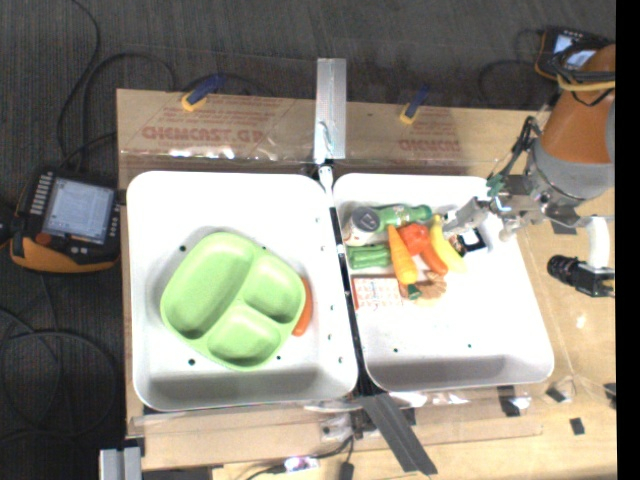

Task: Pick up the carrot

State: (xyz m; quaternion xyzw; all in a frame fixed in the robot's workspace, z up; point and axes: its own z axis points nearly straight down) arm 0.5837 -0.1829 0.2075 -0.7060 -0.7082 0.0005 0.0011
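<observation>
We find the orange tapered plastic carrot (402, 254) lying in the right shallow white bin (470, 323), crowded among a pile of toy foods near that bin's far left corner, likely tipped in together. Our grey two-finger gripper (470, 224) hangs just right of the pile, close beside the carrot, nothing between its parts; we cannot tell how wide it stands. A green divided plastic plate (232, 299) fills the left bin (150, 368).

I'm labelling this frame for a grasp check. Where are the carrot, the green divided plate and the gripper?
carrot (401, 255): camera view, middle of its orange body.
green divided plate (215, 293): camera view, left compartment.
gripper (462, 224): camera view, between its fingertips.
</observation>
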